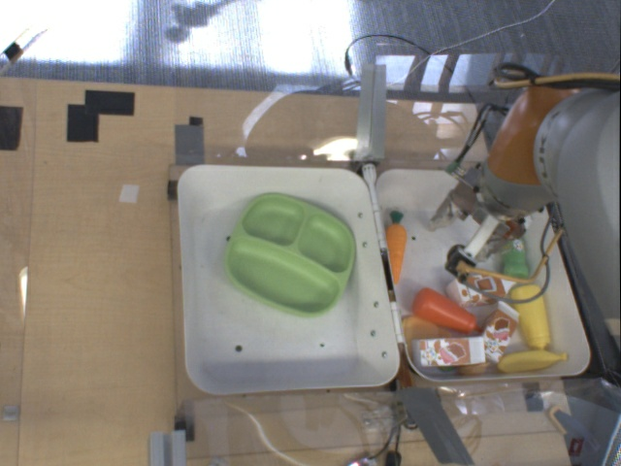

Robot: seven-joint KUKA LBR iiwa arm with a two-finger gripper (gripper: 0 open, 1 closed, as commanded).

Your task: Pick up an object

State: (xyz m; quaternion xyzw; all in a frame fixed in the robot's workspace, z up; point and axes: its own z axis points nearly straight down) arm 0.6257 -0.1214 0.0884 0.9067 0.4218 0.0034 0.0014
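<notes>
The right bin (422,187) holds a heap of toy food. A small carrot (396,246) lies by its left wall and a red-orange cone-shaped piece (444,311) near the middle. A printed carton (448,351) lies at the front, with a smaller carton (500,330) beside it. A banana (532,360) and another yellow piece (533,318) sit at the right, and a green piece (515,260) behind them. My gripper (456,207) hangs over the back of this bin, above and behind the heap. I see nothing held in it.
The left bin (204,348) carries a green divided plate (291,252) at its middle. A metal post (372,115) stands behind the wall between the bins. The grey arm (572,144) covers the right bin's far right corner.
</notes>
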